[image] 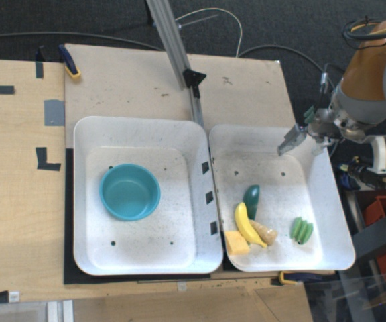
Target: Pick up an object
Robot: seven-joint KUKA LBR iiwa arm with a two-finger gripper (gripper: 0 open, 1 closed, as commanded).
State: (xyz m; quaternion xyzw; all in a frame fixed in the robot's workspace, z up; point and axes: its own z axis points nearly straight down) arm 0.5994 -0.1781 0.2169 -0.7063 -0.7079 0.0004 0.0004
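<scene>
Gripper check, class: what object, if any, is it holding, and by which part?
Nothing is held. The gripper hangs over the right bin's upper right corner, apart from the banana and the other items lying lower in that bin.

Two white bins sit side by side on the tabletop (133, 86). Left bin (86, 139) holds a teal bowl (130, 192), upright, left of centre. Right bin (327, 200) holds a banana (246, 225), w/ a dark green item (251, 195) just above it, a yellow block (236, 243) at its lower end, a tan piece (265, 233) beside it; a green veg (301, 231) lies apart, to the right. Gripper (292, 141) hovers over right bin's upper right corner, nothing between its fingers.
</scene>
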